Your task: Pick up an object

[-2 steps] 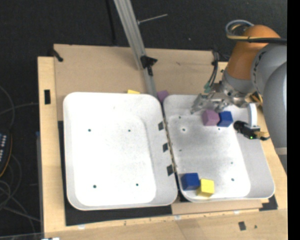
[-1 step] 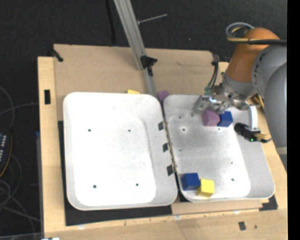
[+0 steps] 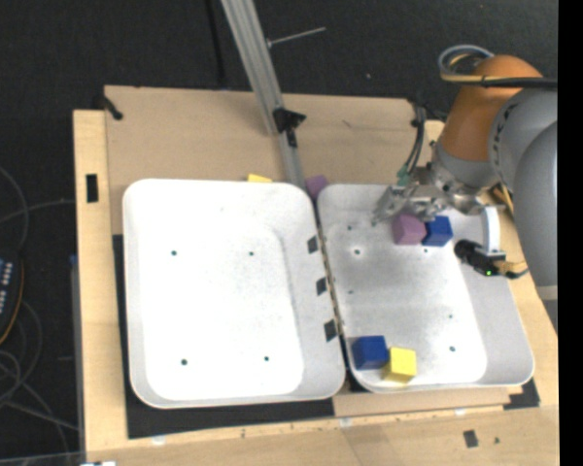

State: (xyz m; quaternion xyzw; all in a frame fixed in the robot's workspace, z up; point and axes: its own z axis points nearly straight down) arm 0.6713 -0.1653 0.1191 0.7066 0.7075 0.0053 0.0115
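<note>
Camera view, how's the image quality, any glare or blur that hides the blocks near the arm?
Camera view: soft, low-resolution, evenly lit; the white bins look bright but not blown out. The purple block and blue block under the gripper read as blurred patches, with edges too soft to judge contact.

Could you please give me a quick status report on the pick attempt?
Gripper low over right bin, far end. Purple block and blue block directly beneath; grasp not confirmed. Nothing blocking.

The hand (image 3: 408,212) hides its own fingertips; the arm (image 3: 525,163) runs off the right edge.
</note>
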